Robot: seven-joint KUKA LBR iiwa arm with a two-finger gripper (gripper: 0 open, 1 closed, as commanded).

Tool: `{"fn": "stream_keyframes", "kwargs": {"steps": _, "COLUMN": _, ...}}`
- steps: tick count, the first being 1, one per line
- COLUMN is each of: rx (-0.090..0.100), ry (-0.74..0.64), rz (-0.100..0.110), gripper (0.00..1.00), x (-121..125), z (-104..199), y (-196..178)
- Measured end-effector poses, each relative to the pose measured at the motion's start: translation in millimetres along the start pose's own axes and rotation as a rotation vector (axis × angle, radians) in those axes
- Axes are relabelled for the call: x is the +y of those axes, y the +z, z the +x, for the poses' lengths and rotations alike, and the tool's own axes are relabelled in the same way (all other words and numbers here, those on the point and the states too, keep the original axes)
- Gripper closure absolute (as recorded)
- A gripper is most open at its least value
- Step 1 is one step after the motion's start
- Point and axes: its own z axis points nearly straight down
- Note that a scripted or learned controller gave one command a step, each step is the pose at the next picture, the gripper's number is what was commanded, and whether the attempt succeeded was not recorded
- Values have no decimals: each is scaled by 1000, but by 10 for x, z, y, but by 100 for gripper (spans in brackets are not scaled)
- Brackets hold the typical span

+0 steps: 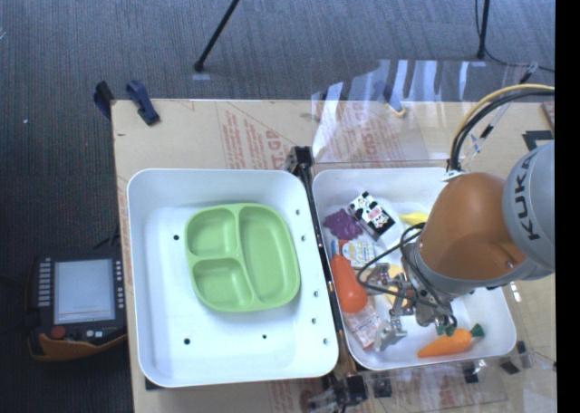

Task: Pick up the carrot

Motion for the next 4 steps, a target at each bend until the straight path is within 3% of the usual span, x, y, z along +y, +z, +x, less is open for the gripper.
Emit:
{"fn": "stream_keyframes", "kwargs": {"steps": 1, "rx": -1, "ry": 499, "rz": -2, "gripper": 0, "x": -38, "z": -340, "y": 0}}
{"fn": "stream_keyframes", "kwargs": {"steps": 2, "rx": -2, "ry": 494, "rz": -1, "gripper": 100, "x": -25, "z": -350, "y": -96}}
{"fn": "stream_keyframes", "kwargs": {"steps": 3, "rx": 2, "ry": 704, "rz": -1, "gripper": 100, "x": 287, "z": 72, "y": -988}}
{"fn": "stream_keyframes", "kwargs": {"steps": 4, "rx": 2, "ry": 868, "rz": 0, "gripper": 100, "x": 427, "z": 96, "y": -1512}}
